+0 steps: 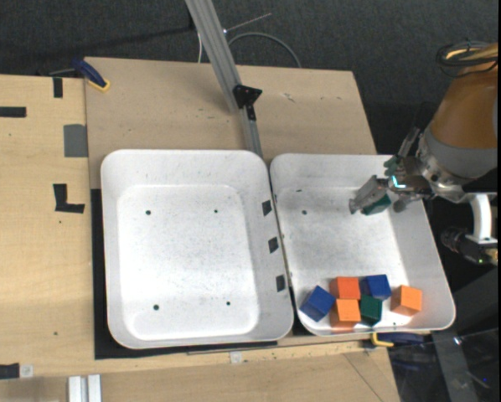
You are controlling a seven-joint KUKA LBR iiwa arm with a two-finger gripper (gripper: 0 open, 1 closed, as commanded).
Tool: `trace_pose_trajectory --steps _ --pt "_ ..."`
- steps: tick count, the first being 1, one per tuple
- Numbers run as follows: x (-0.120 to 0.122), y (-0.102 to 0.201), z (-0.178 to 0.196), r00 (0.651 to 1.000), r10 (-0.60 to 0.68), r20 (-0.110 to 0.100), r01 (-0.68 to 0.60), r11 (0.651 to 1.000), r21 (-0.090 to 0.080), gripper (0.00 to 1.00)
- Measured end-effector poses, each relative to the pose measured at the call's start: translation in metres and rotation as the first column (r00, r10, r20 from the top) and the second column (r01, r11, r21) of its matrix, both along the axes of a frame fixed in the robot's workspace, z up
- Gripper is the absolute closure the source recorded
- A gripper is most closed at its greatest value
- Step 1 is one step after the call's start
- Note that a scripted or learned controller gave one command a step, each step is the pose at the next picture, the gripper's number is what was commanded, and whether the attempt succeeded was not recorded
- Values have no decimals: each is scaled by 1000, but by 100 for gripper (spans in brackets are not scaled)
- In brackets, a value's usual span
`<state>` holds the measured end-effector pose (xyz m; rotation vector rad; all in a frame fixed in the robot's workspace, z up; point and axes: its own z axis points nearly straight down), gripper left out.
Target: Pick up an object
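Observation:
Several small blocks lie clustered at the near edge of the right bin [334, 224]: a blue block [317, 301], an orange block [347, 288], a second blue block [376, 286], a dark green block [370, 308], another orange block [346, 311] and, a little apart, an orange block [408, 299]. My gripper [369, 201] hovers over the far right part of this bin, well away from the blocks. Its fingers point left and stand slightly apart, with nothing between them.
The left bin [188, 241] sits beside the right one, with a raised rim between them. A slanted metal pole [221, 48] rises behind the bins. A blue and yellow clamp [91, 72] lies at the back left of the wooden bench.

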<state>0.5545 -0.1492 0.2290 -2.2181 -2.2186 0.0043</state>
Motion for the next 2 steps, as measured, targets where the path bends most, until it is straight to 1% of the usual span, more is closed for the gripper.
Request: trace_pose_trajectory --steps 1,2 --pt "1 0 2 1000 1 4 -1 1000 -1 0" --pt "7 8 -52 1000 1 -1 -1 1000 -1 0"
